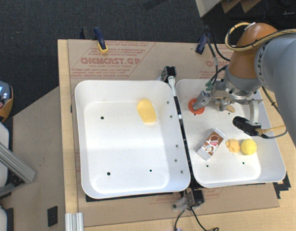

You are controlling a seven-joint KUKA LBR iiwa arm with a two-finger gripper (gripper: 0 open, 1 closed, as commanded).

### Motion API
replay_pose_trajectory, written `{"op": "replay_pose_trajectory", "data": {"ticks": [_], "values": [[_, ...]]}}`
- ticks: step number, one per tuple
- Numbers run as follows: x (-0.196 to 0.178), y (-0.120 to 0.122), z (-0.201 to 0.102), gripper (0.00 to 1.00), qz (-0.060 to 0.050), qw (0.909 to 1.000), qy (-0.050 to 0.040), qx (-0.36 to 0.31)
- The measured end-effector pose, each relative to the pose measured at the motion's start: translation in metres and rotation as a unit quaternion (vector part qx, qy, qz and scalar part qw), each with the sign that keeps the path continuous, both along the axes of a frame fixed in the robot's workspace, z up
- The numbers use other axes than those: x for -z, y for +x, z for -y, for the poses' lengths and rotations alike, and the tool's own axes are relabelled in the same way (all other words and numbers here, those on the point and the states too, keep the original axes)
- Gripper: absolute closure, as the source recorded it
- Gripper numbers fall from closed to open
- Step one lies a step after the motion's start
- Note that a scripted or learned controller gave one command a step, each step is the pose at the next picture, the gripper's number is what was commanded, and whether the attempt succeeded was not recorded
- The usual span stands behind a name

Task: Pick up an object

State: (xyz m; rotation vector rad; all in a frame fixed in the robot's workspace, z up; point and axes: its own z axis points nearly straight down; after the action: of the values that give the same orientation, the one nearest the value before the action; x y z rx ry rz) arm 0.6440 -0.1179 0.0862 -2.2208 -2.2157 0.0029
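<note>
From above, the grey arm's gripper (202, 101) sits low in the right white bin (268, 170), touching a small orange-red round object (198, 107) near the bin's far left corner; whether it grips cannot be told. The object's long axis is indistinct.

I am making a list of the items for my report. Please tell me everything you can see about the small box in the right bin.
The small box is a flat, rectangular carton, apparently cardboard, mostly white with a brown and red printed picture on its top face. It lies flat on the floor of the right bin, turned at a slant to the bin's walls, near the divider between the two bins. It looks closed and undamaged. Nothing touches it: the orange piece sits just to its right with a small gap, and the gripper is above it in the picture, well apart.
</note>
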Motion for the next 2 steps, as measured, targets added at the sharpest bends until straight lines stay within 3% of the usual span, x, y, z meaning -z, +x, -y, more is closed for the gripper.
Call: {"op": "replay_pose_trajectory", "data": {"ticks": [1,2], "values": [[0.0,0.004,0.023,0.0,0.004,1.0,-0.0013,-0.001],[0.002,0.018,0.004,0.0,-0.01,0.9999,-0.0023,0.002]]}}
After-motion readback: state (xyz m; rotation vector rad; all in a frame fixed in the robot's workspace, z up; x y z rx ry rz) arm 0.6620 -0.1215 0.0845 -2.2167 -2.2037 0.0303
